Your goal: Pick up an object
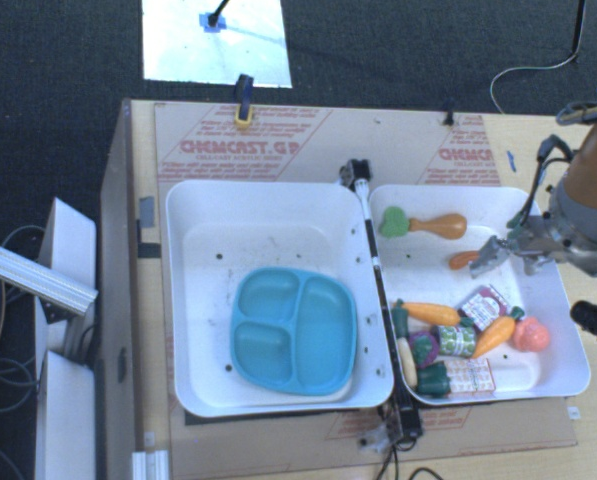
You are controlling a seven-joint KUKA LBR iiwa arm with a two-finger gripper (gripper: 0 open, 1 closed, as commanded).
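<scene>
The left bin holds a blue tray. In the right bin the toys lie heaped at the near side, an easy choice. The gripper hangs above its far part, near an orange piece; how wide it stands I cannot tell

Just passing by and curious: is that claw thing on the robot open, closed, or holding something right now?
Gripper: cannot be told. It hangs over the right bin, next to a small orange piece.
</scene>
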